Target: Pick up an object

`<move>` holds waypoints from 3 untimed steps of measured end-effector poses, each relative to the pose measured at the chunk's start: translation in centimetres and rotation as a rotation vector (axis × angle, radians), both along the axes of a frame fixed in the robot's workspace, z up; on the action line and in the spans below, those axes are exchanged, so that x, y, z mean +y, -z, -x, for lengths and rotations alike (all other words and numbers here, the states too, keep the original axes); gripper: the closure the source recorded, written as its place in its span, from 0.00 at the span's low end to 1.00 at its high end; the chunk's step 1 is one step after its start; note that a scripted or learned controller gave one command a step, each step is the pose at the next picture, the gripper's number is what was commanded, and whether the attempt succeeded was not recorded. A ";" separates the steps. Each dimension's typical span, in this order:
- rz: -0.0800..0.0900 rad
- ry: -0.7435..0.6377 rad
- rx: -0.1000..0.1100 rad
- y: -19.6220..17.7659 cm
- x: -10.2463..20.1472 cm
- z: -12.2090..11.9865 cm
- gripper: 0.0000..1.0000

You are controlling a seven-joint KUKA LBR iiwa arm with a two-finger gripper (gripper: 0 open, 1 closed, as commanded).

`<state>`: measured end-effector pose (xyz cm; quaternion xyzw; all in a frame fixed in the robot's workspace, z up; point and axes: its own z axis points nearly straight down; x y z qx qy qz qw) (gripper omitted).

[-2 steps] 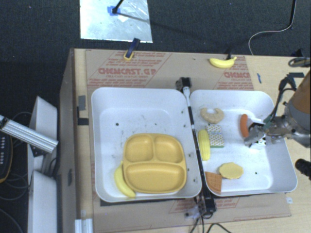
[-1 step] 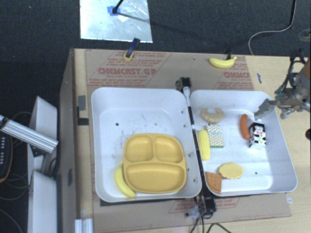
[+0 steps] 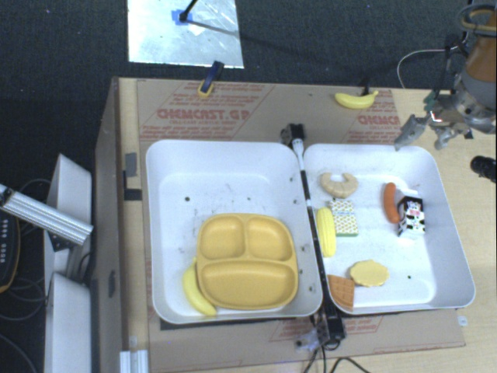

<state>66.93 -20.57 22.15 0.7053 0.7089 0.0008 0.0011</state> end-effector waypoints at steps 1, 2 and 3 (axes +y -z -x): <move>0.001 0.003 0.001 0.7 -0.1 5.9 0.00; 0.001 0.001 0.000 4.7 0.0 2.2 0.00; 0.000 0.003 0.002 13.7 0.0 3.7 0.00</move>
